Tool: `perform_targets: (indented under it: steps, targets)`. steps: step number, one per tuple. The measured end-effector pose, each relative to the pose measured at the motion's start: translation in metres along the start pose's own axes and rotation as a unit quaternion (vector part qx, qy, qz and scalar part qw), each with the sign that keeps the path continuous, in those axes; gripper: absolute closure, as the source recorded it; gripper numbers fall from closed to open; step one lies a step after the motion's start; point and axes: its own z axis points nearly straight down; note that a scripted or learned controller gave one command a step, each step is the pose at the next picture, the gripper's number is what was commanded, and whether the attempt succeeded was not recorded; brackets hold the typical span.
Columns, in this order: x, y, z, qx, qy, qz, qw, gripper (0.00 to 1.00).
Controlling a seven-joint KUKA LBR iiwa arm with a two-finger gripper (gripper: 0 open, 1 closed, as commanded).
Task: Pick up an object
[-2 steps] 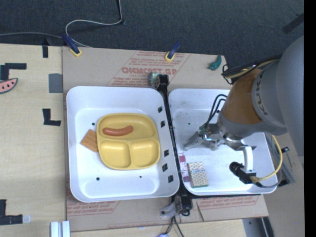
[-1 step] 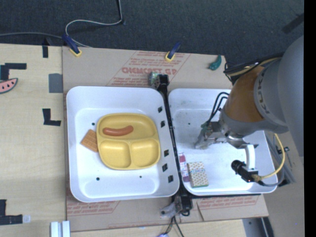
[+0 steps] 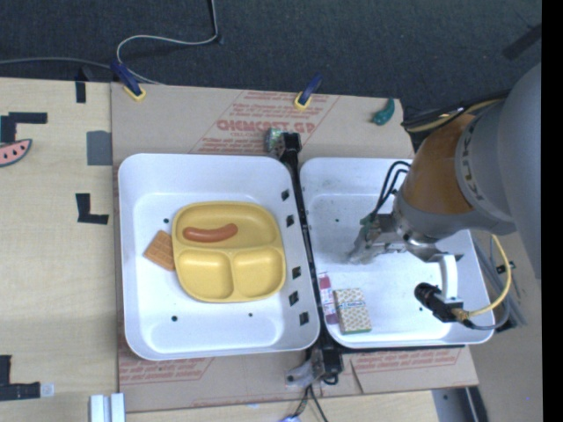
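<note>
here the jaws (image 3: 362, 246) hover above the right bin (image 3: 387, 334).

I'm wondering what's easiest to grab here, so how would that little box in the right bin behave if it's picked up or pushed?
The small box lies flat near the right bin's front wall, so it probably slides rather than tips. It looks like thin printed cardboard: likely light, fairly stiff, though a hard squeeze might crush it. With a pink item beside it, a push may shove both.

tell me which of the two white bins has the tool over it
The right bin, the one with the small patterned box; the tool is above its floor. The left bin holds the yellow tray.
</note>
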Motion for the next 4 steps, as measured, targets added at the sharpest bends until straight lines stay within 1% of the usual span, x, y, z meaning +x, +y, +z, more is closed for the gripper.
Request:
perform_targets:
  steps: [4]
  targets:
    - [0.003,0.000,-0.036,0.002,0.002,-0.001,1.0000,1.00]
